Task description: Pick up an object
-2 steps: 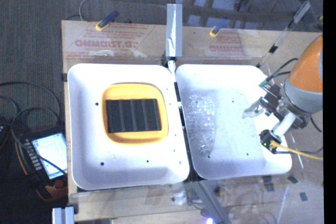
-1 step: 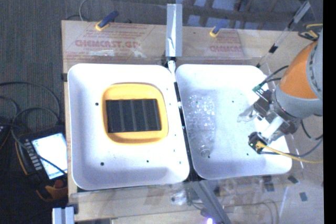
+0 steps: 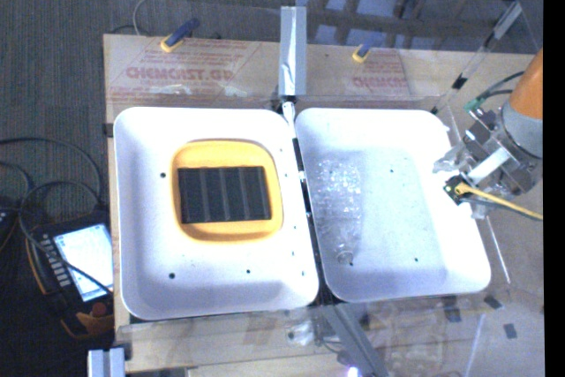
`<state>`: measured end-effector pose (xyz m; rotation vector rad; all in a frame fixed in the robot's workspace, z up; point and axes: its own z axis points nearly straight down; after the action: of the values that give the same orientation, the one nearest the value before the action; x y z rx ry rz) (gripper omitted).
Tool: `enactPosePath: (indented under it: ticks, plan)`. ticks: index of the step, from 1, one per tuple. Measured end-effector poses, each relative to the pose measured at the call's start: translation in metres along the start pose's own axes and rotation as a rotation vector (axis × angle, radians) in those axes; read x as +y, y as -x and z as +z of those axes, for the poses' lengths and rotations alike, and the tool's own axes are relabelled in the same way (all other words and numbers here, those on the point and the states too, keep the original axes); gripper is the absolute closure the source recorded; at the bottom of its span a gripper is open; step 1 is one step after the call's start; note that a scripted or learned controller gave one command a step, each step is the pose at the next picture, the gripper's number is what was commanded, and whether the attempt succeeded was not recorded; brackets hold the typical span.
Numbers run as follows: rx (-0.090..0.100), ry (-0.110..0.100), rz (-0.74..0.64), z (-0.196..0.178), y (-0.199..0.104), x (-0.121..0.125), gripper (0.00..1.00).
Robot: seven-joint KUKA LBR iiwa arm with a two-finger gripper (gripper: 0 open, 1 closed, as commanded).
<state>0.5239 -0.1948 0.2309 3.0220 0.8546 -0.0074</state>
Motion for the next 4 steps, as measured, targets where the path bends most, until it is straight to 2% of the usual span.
enactPosePath:
  ticks: [1,2,3,4]
  plan:
    - [0.000,0.001,0.127,-0.099,0.027,0.019,0.00]
    - [0.003,-0.006,0.115,0.134,0.023,-0.023,0.00]
    - [0.013,-0.003,0.289,0.140,0.021,-0.012,0.00]
    - [0.000,-0.002,0.260,0.092,0.028,0.017,0.00]
